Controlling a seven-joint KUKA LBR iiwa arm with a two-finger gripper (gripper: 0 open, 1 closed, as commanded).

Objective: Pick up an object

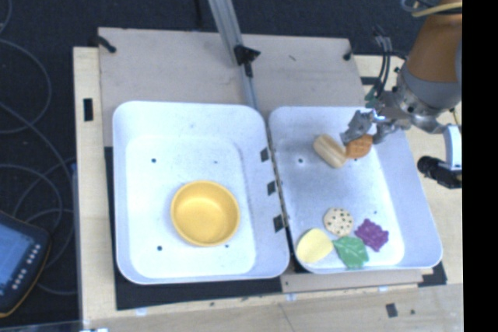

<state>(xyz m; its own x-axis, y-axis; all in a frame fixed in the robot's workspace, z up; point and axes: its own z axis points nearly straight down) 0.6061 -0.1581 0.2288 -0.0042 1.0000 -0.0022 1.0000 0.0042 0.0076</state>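
From where I stand, the two-finger gripper point(362, 130) is down over the upper part of the right-hand shallow white bin point(405, 190), and I cannot tell whether its jaws are apart or together; the metal at its tip blurs into what lies beneath. Directly under that tip sits a small round orange-brown piece point(359, 146), and touching that piece on its left is a tan, loaf-shaped plastic roll point(330, 151), lying at a slant. My guess is that one of these two is the thing being gone after, since the tool is lowered right on them, but I see nothing clearly between the jaws, so I would not call anything held.

The grey arm with its orange band point(433, 50) comes in from the right and bends down sharply, which suits a straight-down reach into a shallow tray.

Well apart, heaped in the near corner of the same bin, are a pale yellow lemon-like lump point(314, 246), a speckled tan cookie disc point(338, 221), a green leafy toy point(351, 251) and a purple bunch-of-grapes toy point(372, 234); they are crowded together and touching, harder pickings than the pair up top.

The left-hand shallow white bin point(140, 136) has a yellow plastic bowl point(205, 212) sitting upright near its middle.
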